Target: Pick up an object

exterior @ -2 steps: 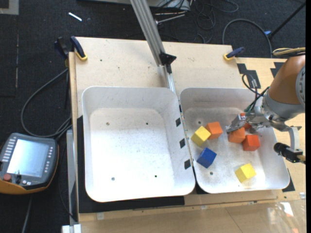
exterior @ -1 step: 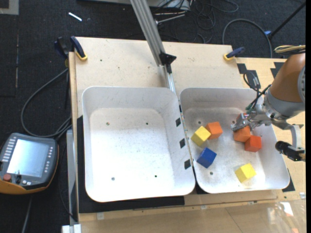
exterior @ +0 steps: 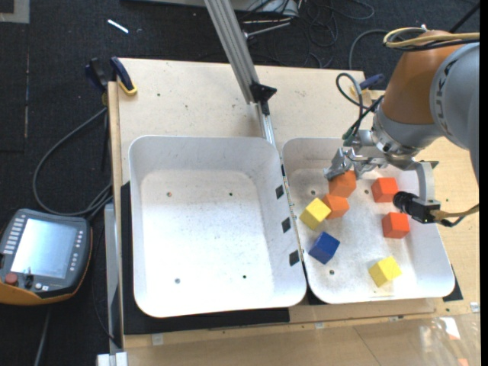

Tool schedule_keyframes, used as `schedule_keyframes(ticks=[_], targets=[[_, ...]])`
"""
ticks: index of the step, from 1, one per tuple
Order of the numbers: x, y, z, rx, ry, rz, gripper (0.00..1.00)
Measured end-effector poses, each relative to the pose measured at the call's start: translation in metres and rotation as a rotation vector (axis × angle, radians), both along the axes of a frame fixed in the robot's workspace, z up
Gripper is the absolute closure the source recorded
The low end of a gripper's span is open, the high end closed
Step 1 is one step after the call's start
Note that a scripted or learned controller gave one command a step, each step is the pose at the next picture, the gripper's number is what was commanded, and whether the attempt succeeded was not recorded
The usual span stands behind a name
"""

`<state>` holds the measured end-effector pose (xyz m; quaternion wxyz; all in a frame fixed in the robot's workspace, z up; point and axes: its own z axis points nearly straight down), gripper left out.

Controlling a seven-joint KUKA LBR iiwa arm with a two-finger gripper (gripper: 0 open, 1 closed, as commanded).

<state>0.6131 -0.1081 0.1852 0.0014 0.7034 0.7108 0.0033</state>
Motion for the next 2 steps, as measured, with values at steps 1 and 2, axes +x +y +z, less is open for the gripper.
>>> schedule_keyframes(ticks=[1,2], targets=[[0.014,0.070,0.010,0.000,0.004,-0.001,1.00],[0.023,0.145,0.010,0.001,0.006,-0.001,1.00]])
